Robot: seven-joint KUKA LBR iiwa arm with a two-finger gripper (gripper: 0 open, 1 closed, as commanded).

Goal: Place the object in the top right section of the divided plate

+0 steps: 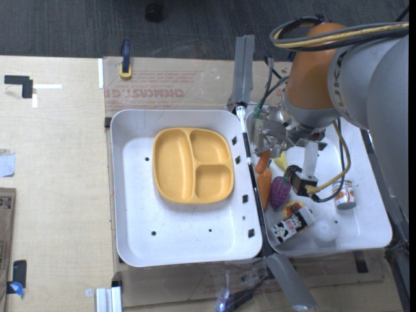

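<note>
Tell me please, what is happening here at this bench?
A grey KUKA arm with an orange band reaches from the right into the right bin. Its gripper is low over a heap of small things there: an orange carrot-like toy, a purple toy and a black-and-white cow-patterned item. Nothing is visibly held. The yellow divided plate lies in the left bin, with nothing in its sections yet.

2 white bins [130, 239], 1 yellow divided plate [193, 164] with 3 sections, 1 purple fruit [279, 190], 1 orange carrot [264, 181].
</note>
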